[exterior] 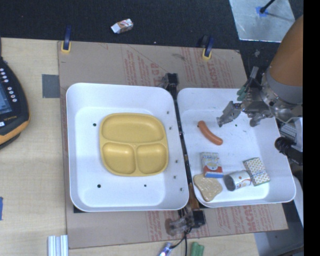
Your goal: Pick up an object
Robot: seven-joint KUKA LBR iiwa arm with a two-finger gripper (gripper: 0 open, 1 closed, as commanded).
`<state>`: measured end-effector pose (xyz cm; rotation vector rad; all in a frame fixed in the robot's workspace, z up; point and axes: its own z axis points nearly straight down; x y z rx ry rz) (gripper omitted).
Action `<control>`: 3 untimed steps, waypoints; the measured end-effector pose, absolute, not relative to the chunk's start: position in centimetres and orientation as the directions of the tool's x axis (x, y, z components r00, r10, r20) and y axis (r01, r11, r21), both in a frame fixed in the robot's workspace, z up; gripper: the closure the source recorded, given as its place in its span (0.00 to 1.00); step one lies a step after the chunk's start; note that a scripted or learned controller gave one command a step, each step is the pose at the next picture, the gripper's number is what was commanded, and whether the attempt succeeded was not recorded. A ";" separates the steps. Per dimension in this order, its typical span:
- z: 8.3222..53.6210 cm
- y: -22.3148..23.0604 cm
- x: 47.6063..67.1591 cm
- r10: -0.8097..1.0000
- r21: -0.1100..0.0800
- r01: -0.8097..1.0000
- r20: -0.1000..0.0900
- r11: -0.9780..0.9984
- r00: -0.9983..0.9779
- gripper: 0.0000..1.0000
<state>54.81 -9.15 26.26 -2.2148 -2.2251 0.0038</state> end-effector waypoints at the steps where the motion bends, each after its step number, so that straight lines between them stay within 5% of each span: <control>1: 16.4 -9.5 58.5 1.000 -0.006 1.000 -0.002 0.005 -0.005 0.00; 2: 9.1 -11.7 59.1 1.000 -0.005 1.000 -0.002 0.005 -0.005 0.00; 3: 9.2 -10.0 60.7 1.000 -0.002 1.000 -0.002 0.007 -0.007 0.00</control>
